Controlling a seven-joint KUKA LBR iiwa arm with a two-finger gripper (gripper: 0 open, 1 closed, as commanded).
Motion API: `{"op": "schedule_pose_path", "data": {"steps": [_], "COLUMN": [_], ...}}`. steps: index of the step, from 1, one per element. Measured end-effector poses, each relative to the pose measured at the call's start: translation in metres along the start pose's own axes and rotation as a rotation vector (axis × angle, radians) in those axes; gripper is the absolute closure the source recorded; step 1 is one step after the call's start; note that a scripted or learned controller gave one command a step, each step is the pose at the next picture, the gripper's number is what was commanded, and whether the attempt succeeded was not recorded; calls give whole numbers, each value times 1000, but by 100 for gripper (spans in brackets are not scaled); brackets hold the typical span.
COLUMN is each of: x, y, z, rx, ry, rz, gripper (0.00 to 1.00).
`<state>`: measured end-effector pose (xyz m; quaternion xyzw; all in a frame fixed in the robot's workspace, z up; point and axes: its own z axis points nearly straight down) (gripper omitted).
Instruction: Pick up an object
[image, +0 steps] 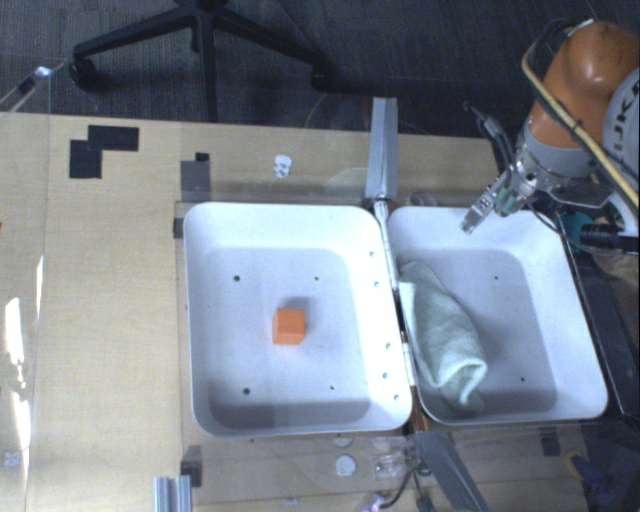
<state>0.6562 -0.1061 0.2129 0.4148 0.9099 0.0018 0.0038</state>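
Presently the gripper (480, 212) is held above the right bin's (540, 240) far edge, nothing between its narrow fingers, the towel (445, 335) being nearest.

Pale wood worktop (100, 300) carrying two white bins

The left bin (205, 300) and right bin (585, 370) sit side by side, touching along a grey divider bar (381, 150) that runs toward 12 o'clock; black tape patches (100, 148) lie at 10 o'clock, with a small white scrap (283, 165) near 12 o'clock
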Motion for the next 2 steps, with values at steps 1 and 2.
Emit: {"op": "schedule_pose_path", "data": {"steps": [1, 2], "x": [12, 25], "y": [7, 33], "z": [8, -3], "rx": [1, 1], "ry": [1, 1], "rz": [-7, 116], "gripper": [100, 100]}}
